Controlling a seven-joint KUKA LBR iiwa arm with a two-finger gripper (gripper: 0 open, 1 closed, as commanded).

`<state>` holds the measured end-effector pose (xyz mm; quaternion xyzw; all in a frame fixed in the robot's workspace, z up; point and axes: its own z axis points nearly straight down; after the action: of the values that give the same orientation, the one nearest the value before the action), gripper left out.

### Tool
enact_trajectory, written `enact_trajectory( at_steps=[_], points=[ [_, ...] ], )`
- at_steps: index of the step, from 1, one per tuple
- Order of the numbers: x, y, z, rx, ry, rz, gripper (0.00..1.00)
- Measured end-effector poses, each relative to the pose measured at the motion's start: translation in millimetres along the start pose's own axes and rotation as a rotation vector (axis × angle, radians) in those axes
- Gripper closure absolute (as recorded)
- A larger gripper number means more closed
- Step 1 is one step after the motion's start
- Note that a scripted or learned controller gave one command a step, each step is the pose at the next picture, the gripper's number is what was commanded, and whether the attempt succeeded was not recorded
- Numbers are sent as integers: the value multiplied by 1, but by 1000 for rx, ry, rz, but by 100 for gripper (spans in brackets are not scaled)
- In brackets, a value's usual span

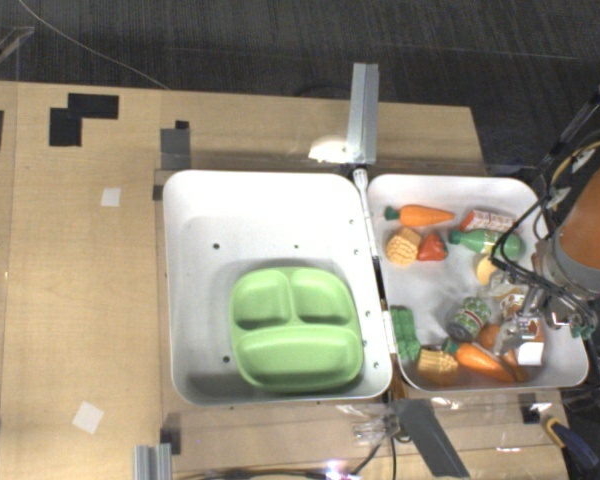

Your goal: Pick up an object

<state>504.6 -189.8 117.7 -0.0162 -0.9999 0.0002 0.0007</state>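
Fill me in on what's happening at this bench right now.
A grey arm with an orange band reaches in from the right, its gripper down over the right bin, among toy food such as a carrot, a corn cob and a small can. Nothing is visibly lifted. The left bin holds a green divided tray.

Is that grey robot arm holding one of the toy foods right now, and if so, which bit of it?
It cannot be told. The gripper sits low in the right-hand shallow white bin among small toy foods, next to an orange plastic carrot, but clutter hides any hold.
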Motion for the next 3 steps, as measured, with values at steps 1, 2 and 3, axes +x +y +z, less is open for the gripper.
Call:
enact_trajectory(
  at_steps=[1, 2, 3],
  points=[
    [11, 4, 27, 6, -24, -9, 0],
    [11, 44, 26, 8, -29, -120, 0],
    [1, 82, 25, 12, -26, -640, 0]
  ],
)
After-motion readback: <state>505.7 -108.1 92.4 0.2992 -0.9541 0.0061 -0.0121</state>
